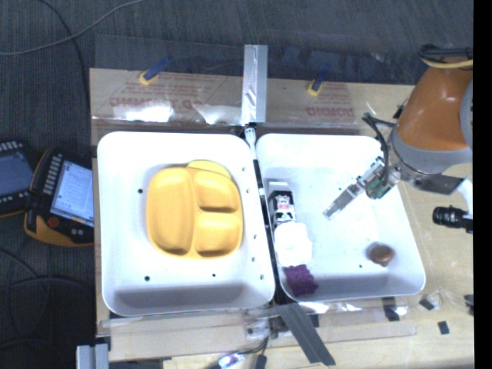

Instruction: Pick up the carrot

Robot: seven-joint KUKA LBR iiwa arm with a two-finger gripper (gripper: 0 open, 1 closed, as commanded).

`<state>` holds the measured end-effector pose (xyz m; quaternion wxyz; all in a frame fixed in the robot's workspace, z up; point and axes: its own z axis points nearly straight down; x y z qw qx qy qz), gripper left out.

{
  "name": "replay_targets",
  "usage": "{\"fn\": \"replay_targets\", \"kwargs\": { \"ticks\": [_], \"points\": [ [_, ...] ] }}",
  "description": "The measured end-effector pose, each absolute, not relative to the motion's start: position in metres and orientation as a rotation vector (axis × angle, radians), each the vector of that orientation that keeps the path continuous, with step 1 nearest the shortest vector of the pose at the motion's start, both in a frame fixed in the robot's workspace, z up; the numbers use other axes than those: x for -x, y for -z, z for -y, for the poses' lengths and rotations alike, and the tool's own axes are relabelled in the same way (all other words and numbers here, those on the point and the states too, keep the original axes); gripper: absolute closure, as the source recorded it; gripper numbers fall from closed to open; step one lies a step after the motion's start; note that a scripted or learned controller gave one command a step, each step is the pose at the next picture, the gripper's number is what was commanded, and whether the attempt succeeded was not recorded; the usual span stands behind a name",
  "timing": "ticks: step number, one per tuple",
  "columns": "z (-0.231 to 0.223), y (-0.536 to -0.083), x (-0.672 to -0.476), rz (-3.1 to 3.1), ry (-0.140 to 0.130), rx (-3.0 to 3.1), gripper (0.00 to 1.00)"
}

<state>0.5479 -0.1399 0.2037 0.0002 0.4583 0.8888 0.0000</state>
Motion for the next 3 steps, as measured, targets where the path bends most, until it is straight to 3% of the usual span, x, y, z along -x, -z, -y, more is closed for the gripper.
{"fn": "replay_targets", "kwargs": {
  "ticks": [1, 2, 3],
  "points": [
    [0.070, -0.183, -0.497, -2.849, 0.001, -1.331, 0.00],
    [-0.010, -0.183, -0.498, -2.872, 0.000, -1.276, 0.00],
    [-0.045, -0.183, -0.484, -2.921, 0.002, -1.160, 0.00]
  ]
}}
